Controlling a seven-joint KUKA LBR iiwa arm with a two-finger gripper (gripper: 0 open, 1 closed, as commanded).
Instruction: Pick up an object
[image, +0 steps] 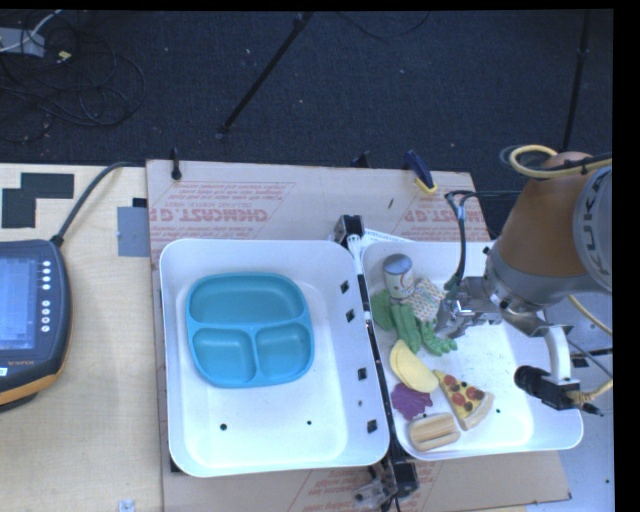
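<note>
Camera view: one blue tray (249, 329), one pizza slice (466, 398), one can (398, 273).

Left white bin (200, 440) holding a blue three-compartment plastic tray (248, 328); right white bin (545, 432) with toy foods; gripper (452, 312) above green toy vegetable (410, 325).

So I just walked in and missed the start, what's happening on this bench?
A grey and orange robot arm reaches into the right bin, its hand low beside the green toy. Nearby lie a banana, pizza slice and bun. The left bin holds a blue divided plate. Nothing looks lifted yet.
</note>
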